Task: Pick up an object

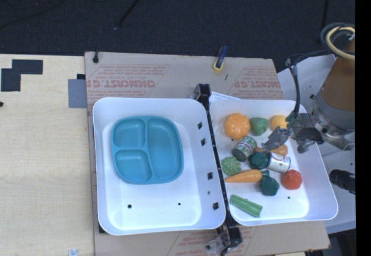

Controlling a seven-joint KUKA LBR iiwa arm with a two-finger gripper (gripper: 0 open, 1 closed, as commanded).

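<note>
your gripper [277,138] hangs low over the middle of the right bin [316,205], and whether its jaws are released or clenched you cannot tell from this slant; nothing shows plainly between them; just beneath and beside it lie the small can [280,163], the striped tin [245,147] and a dark green piece [259,160], all crowded together, so any of these would serve as the object to lift; you would do best to come straight down on one piece that stands a little free, since a slanted descent would likely nudge its neighbours; further out, the orange fruit [237,125] and carrot [244,176] hem the cluster in, while the red tomato [292,179] sits nearer the right wall; open floor lies toward the near edge around the green stick [246,205]; the divider between bins is close on one side; the left bin [107,203] with its blue tray [146,149] has room around it.
</note>
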